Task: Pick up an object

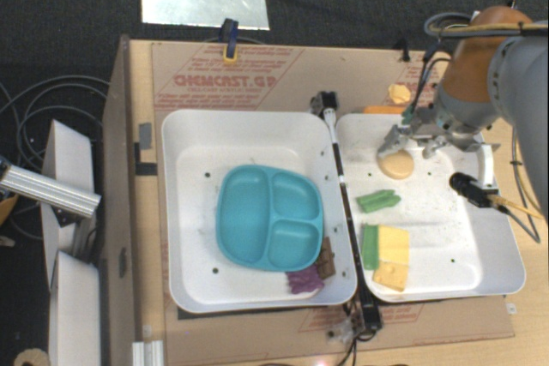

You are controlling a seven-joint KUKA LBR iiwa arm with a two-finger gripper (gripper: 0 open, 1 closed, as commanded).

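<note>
Cardboard covers the counter [257, 73] under two white bins. Left bin [193, 141]: teal divided plate [268, 217], purple item [302, 280] at its near edge. Right bin [493, 266]: tan round object [396, 165], green piece [377, 201], yellow blocks [393, 257]. Gripper [412, 141] hangs over the tan object; grip state cannot be determined.

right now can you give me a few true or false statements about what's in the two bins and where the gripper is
1. The teal divided plate lies in the left bin. True.
2. The gripper is over the left bin. False: it is over the right bin, at the tan round piece.
3. A purple item sits at the plate's near edge. True.
4. The green pod lies on the teal plate. False: it lies on the right bin's floor.
5. A yellow block lies in the right bin. True.
</note>
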